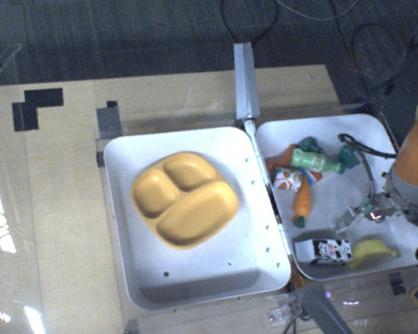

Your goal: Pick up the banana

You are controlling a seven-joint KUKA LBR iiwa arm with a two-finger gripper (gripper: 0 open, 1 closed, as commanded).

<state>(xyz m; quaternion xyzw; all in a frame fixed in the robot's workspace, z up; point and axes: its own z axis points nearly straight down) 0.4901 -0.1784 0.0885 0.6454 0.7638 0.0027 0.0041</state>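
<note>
Claw (pixel 363 211) hangs above the curved yellow banana (pixel 371 251) – grip state unclear – and should descend squarely astride its middle, avoiding the small black-and-white box (pixel 325 250).

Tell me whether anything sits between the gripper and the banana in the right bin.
Nothing visible does. The gripper hangs just above the banana in the view, with bare white floor of the right bin between them. The small black-and-white box lies against the banana's left end, and the carrot lies further left, both off that line.
</note>
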